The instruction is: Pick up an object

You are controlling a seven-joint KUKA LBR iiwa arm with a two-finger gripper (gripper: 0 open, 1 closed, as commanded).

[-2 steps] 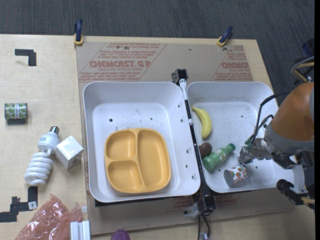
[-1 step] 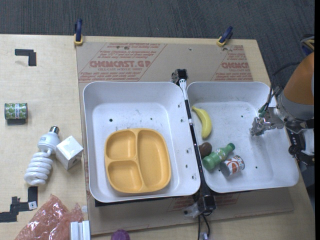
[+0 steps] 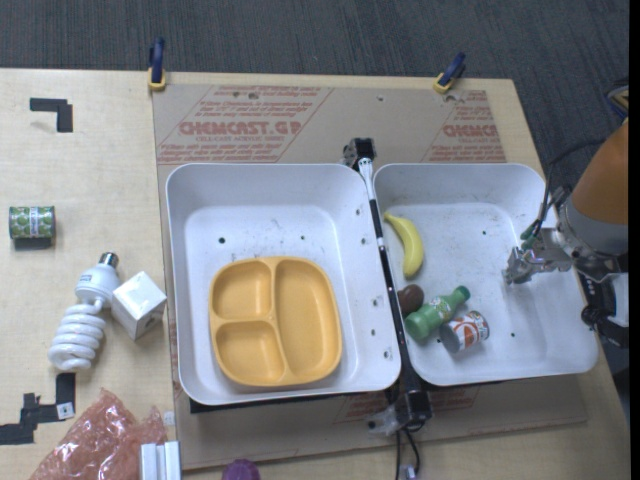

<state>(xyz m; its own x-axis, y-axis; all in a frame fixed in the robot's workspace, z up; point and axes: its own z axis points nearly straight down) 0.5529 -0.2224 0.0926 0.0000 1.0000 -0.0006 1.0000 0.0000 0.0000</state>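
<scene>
Whether the end effector [image 3: 522,265] over the right bin [image 3: 520,360] is spread, I cannot tell.

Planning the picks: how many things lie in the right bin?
4, all in its left half: a banana at the top, a brown lump below it, a green bottle beside that, and a small can lowest.

Right bin [image 3: 560,353]: yellow banana [image 3: 407,244] lies lengthwise near left wall. Below it, dark brown round piece [image 3: 410,297], tilted green bottle [image 3: 436,313], small can [image 3: 467,330] on its side, clustered.
</scene>
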